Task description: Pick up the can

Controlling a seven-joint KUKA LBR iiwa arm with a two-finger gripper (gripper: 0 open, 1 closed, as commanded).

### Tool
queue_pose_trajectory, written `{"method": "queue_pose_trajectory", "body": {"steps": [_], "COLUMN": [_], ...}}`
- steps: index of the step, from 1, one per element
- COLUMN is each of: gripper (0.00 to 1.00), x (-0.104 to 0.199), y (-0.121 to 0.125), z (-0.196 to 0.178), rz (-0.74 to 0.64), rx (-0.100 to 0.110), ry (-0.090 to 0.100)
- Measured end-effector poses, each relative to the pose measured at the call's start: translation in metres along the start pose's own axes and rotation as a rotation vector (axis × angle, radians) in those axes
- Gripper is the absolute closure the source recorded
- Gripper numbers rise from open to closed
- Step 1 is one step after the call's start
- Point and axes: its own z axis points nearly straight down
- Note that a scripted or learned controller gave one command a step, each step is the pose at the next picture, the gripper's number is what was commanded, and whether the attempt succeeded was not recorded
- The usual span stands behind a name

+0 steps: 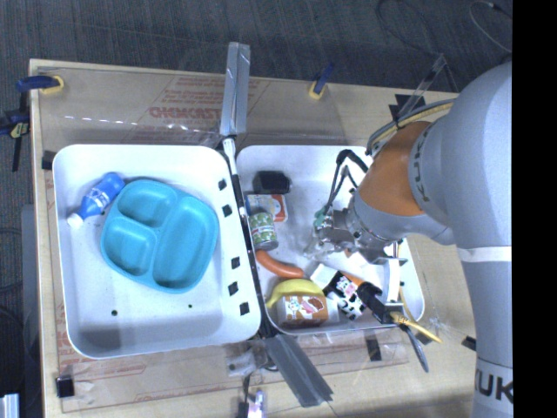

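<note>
The can (262, 230) is small, with a green and white label. It stands in the right bin (300, 159) close to that bin's left wall. My gripper (325, 235) hangs low over the middle of the right bin, a short way right of the can and apart from it. The grey wrist with its orange band (392, 185) rises behind it to the right. Nothing shows between the gripper and the can.
Around the can lie a black block (271, 182), a red-and-white packet (275, 205), an orange carrot-like piece (278, 265), a yellow item with a labelled jar (300, 306) and a black-and-white toy (348, 296). The left bin (130, 325) holds a blue divided plate (161, 233) and a blue bottle (97, 196).
</note>
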Motion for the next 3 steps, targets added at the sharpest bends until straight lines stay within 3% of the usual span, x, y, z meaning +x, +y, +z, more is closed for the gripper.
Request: {"method": "queue_pose_trajectory", "body": {"steps": [1, 2, 3], "gripper": [0.0, 1.0, 0.0], "x": [0.0, 0.0004, 0.0005], "y": [0.0, 0.0001, 0.0], "z": [0.0, -0.009, -0.0089], "rz": [0.0, -0.006, -0.006], "rx": [0.0, 0.0, 0.0], "ry": [0.0, -0.001, -0.001]}}
